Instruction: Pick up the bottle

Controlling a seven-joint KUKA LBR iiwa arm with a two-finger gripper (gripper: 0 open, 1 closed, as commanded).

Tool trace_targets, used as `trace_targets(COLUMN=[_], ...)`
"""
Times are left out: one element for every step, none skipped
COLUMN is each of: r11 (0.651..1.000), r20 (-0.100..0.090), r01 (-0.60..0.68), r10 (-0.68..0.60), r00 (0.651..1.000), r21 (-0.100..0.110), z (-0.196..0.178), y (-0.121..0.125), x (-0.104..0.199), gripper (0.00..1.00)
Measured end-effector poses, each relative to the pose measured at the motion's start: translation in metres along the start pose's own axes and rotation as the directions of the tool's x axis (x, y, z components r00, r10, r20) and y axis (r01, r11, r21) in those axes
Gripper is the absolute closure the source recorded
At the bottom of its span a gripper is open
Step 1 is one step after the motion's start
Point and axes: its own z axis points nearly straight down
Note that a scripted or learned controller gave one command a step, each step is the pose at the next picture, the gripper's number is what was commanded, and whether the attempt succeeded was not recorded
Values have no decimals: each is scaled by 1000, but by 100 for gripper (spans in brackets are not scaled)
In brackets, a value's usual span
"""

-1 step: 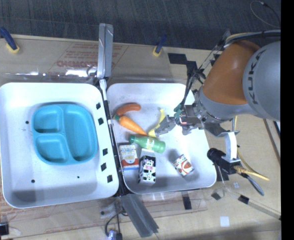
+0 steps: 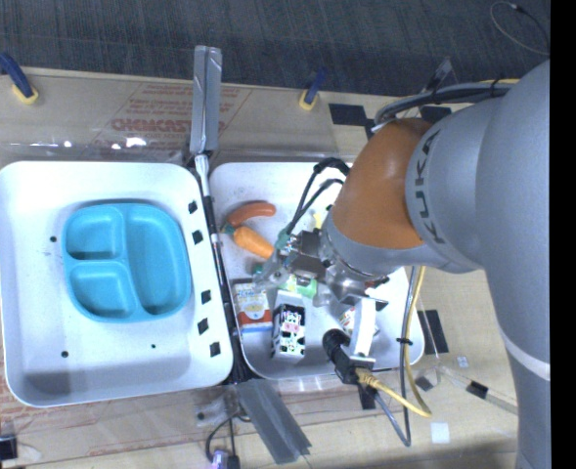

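arm (image 2: 483, 164): "KUKA" on grey housing | cardboard (image 2: 151, 110): red print, unreadable

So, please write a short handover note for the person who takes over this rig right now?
Pincer: down in the right bin, hidden under the arm's wrist; open or shut cannot be judged.
Things: right bin holds a hot dog, a carrot, a small cow-print carton and a packet. The bottle cannot be identified; possibly the green-and-white item under the wrist. Left bin holds a blue divided tray.
Done: no grasp confirmed.
Left: grasp and lift the bottle.
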Motion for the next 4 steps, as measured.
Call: trace_targets(r11=[987, 979, 954, 800], r20=[-5, -2, -2, -2], r01=[-163, -204, -300, -600], r10=[163, 204, 300, 600], r00=[987, 979, 954, 800], r21=[-5, -2, -1, 1], z=[111, 81, 114, 114], y=[34, 138, 120, 112], x=[-35, -45, -34, -36], gripper=[0, 0, 0, 0])
